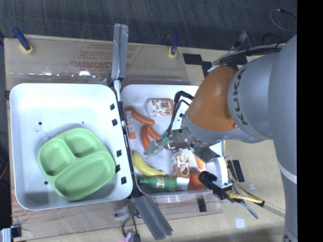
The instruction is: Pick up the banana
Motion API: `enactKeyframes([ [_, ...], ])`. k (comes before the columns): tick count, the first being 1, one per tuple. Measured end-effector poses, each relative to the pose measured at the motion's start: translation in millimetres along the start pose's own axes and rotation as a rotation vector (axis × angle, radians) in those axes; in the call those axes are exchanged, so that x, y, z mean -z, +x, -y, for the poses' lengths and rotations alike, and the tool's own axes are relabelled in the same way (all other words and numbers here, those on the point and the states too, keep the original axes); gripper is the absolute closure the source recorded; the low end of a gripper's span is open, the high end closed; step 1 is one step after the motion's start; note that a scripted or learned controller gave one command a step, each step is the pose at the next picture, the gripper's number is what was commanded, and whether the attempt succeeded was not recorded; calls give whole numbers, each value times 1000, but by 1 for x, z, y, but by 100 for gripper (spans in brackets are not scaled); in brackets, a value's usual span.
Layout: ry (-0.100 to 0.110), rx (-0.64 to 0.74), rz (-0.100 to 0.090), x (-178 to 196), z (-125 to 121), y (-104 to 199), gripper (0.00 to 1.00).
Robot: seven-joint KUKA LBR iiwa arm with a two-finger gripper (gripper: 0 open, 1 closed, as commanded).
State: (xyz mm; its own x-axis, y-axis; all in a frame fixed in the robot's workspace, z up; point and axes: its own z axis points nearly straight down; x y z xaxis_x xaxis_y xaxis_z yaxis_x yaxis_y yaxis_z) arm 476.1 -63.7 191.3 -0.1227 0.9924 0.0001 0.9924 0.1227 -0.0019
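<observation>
We see the grey arm (267, 95) reaching in from the right, its orange band (214, 102) hanging over the right part of the right bin. Under it lies the desk (65, 54), a pale board with red print and blue clamps (21, 40) at its far edge.

Next in size are the two white bins. The left bin (30, 100) holds a green divided plate (76, 163), which lies in its near half, tilted a little. The right bin (139, 92) sits just beside it, the two rims touching along a grey strip (119, 52) that runs up between them.

In the right bin we count several smaller things. The gripper (155, 149) points left and down toward the bin's middle; its fingers look slightly apart, with nothing between them, though the tips are small and dark and we are not sure. The banana (145, 168) lies below the fingertips, near them, in the near left part of the right bin, curving from the left wall toward the centre. A green bottle (157, 184) lies on its side against the near wall, just beside the banana. Two orange sausages (140, 118) lie above the gripper, near the left wall. A small white carton (160, 106) rests at the far side, and a second carton (181, 166) lies right of the banana.
</observation>
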Motion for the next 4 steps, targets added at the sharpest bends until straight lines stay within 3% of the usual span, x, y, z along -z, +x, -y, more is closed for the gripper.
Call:
enactKeyframes([
  [1, -2, -244, -1, 0, -8, 56, 0],
  [2, 3, -113, -2, 0, 0, 5, 0],
  [3, 2, 98, -2, -101, 5, -33, 0],
  [4, 3, 102, -3, -91, 4, -33, 100],
])
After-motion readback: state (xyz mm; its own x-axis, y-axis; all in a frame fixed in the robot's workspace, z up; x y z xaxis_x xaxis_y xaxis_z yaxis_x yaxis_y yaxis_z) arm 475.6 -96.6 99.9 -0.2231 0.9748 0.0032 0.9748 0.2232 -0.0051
